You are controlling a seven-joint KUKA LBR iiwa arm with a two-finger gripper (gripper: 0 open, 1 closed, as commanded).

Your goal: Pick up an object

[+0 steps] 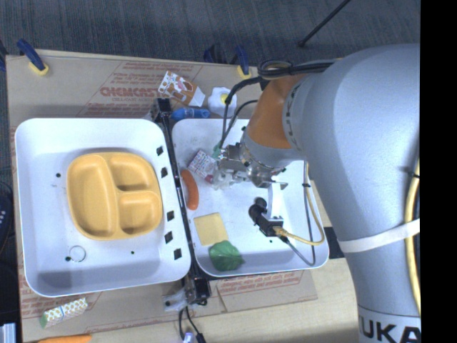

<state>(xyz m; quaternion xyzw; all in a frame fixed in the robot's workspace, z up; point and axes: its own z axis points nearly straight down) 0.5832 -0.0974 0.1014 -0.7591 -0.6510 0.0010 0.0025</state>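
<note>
**Camera view: gripper low in the right bin, above a small packet**

Camera view looks down on the gripper (227, 168), which hangs low over the upper left part of the right bin (307, 259), hard under the orange band (275, 120) of the arm. Whether it is released or clenched cannot be told from this angle; the wrist and its cables cover the working end, and nothing can be seen held.

Just beside the gripper, on its left, lies a small red-and-white packet (201, 163), tilted on the bin floor. It looks like the thing nearest to being taken. By its look it is light and thin, probably a crinkly wrapper that gives under pressure and may slide on the smooth white plastic; a grip across its short width, near the middle, seems the safest.

Further out, an orange sausage-shaped piece (190, 189) lies along the bin's left wall, close to the packet. Below it sits a flat pale yellow square (211, 229), like a cheese slice, hard to get under because it lies flush. Near the bottom edge is a green lumpy object (225, 255), seemingly soft and easier to pinch.

In the left bin (32, 191) rests a yellow divided tray (114, 193), well apart from the gripper.
</note>
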